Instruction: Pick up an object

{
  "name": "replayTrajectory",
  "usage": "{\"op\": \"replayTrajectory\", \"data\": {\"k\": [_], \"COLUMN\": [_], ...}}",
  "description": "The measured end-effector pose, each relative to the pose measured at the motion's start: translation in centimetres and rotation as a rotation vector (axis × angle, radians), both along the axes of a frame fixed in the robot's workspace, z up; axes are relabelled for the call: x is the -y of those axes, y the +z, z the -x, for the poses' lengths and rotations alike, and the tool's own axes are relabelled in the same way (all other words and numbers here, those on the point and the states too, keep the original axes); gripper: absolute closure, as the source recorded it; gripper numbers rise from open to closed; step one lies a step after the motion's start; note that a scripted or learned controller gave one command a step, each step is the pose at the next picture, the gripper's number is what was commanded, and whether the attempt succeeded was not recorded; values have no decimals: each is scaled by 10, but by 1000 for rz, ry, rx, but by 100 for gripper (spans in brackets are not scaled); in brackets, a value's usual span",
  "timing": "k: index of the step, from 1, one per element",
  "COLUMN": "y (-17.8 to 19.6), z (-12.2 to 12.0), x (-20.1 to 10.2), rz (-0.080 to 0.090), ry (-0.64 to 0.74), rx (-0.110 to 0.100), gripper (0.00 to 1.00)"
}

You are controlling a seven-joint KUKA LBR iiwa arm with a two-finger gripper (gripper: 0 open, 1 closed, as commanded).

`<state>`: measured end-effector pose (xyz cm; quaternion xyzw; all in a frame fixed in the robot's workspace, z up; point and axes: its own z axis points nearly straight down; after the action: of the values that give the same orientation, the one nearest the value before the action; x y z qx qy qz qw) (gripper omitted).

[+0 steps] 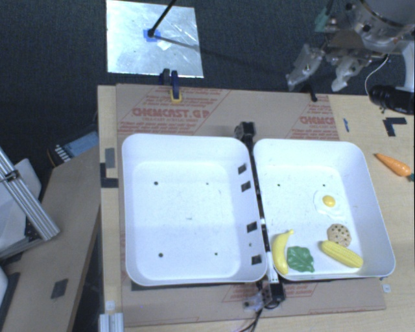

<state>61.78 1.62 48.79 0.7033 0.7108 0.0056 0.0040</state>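
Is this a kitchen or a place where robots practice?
Probably a robot practice lab, not a kitchen. Two white bins sit on a bench, the food is toys, like a banana and fried egg, and a robot gripper hangs above.

The robot's body enters at the one o'clock corner of the view. Its wrist section [388,10] is a rounded pale grey shell, with darker metal brackets below it. The gripper [322,67] has two silver-grey fingers [302,67] of blocky, angular build, each ending in a dark tip. A thin white cable [372,72] loops down beside the fingers, and a small teal part [322,21] sits on the wrist's nine o'clock side.
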Motion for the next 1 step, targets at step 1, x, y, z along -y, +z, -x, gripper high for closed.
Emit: {"op": "replayTrajectory", "data": {"k": [1], "y": [51], "z": [50], "x": [-74], "rz": [-1], "ry": [2], "rx": [-6], "gripper": [0]}}
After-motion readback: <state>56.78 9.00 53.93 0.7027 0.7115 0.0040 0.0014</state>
